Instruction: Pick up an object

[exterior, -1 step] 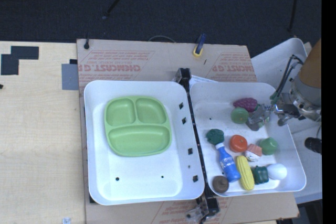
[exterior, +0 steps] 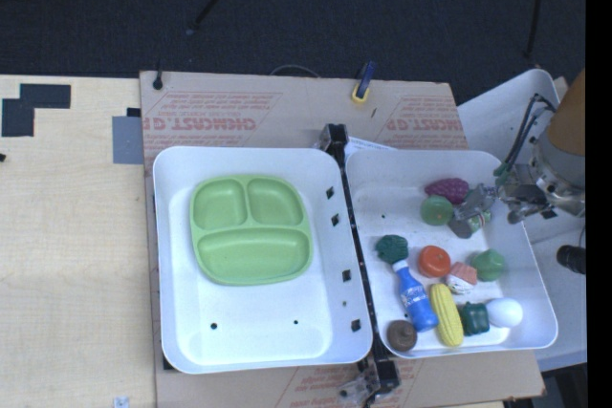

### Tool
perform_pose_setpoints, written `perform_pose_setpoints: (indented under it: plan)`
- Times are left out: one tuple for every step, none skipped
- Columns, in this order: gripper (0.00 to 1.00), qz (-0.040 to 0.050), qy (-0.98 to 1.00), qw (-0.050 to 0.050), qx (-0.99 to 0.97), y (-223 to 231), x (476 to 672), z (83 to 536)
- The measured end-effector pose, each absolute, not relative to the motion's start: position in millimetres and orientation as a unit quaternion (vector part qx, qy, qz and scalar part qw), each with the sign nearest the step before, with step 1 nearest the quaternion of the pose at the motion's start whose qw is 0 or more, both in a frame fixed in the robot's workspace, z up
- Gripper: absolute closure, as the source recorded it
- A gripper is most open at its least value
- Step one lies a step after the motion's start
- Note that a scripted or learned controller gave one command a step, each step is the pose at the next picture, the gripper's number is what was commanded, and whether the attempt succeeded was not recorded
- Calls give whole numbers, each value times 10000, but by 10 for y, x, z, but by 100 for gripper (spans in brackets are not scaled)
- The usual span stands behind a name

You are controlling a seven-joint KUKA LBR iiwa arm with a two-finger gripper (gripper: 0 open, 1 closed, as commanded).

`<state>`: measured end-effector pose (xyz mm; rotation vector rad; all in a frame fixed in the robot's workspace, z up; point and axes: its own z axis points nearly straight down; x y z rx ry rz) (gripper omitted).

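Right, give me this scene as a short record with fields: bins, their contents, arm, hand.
left bin: green tray
right bin: purple toy, green ball, orange toy, blue bottle, corn, white egg, other small toys
arm: reaches in from the right
hand: low over the right bin, beside the green ball
held: nothing seen between the fingers

Green divided plate (exterior: 251, 229) in left bin (exterior: 172, 301) (three compartments), cardboard underlay (exterior: 239, 115)

The arm is seen entering from the right edge, mid-height. The gripper (exterior: 475, 210) is lowered at centre-right, its grey fingers angled leftward.
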<state>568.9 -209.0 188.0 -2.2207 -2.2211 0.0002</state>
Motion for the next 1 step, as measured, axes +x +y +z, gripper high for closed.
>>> perform_pose_setpoints:
  plan:
    - [0, 15, -7076, 35, -7066, -2076, 5706, 1239]
